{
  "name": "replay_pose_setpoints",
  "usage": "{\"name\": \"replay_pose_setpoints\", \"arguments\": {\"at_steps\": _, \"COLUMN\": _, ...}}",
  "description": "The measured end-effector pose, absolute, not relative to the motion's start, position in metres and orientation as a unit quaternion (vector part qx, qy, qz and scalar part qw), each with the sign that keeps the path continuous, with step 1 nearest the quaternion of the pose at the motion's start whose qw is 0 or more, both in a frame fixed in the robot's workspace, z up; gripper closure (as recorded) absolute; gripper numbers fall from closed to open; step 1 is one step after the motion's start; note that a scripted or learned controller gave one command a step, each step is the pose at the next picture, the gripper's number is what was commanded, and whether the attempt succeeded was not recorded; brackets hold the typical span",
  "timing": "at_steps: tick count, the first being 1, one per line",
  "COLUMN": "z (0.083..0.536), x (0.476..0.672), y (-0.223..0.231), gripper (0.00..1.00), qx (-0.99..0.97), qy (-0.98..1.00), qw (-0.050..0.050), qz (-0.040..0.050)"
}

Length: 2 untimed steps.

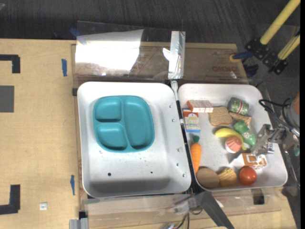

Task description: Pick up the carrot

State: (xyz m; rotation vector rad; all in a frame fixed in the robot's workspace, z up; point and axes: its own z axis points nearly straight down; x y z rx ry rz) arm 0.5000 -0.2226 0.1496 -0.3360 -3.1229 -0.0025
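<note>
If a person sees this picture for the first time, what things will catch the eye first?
First comes the teal divided plate, alone in the left bin. Next is the crowd of toy food in the right bin, with the orange carrot against its left wall and a red tomato near the front. The gripper hangs over that bin's right side.

A teal divided plate [124, 123] lay in the left white bin [90, 175]. In the right bin [276, 173] were a banana [228, 133], a slice of bread [220, 116] and a green can [238, 106] toward the far side. A tomato [247, 175] and a brown potato [207, 176] lay along the near edge.
</note>
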Motion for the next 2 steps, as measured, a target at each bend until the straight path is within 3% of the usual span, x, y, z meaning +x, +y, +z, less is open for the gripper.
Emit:
{"name": "replay_pose_setpoints", "arguments": {"at_steps": 1, "z": 0.152, "x": 0.501, "y": -0.223, "gripper": 0.00, "qx": -0.107, "qy": -0.994, "qw": -0.002, "qz": -0.0001}}
{"name": "replay_pose_setpoints", "arguments": {"at_steps": 2, "z": 0.178, "x": 0.481, "y": -0.209, "gripper": 0.00, "qx": -0.147, "qy": -0.989, "qw": -0.002, "qz": -0.0001}}
